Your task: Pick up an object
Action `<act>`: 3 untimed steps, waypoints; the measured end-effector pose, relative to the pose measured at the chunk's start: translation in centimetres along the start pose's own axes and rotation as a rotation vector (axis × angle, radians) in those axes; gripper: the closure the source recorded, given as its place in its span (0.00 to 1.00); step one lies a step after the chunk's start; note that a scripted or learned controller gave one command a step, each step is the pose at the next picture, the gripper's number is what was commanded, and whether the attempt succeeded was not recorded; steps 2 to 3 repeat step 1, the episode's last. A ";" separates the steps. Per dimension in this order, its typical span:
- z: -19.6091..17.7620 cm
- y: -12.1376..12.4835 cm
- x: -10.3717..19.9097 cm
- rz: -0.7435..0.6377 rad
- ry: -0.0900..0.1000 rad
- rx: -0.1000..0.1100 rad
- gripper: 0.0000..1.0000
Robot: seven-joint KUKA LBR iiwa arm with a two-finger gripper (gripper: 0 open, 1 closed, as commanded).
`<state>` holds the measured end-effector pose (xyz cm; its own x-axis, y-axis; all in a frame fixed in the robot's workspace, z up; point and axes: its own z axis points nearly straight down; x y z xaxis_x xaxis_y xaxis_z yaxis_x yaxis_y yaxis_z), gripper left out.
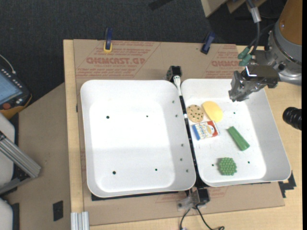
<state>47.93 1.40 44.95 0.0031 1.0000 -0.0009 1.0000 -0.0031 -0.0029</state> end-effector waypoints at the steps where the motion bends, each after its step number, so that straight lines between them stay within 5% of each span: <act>1: -1.0 0.0 1.0 -0.004 0.001 -0.006 1.00; 3: -1.0 0.0 1.0 -0.004 0.001 -0.006 1.00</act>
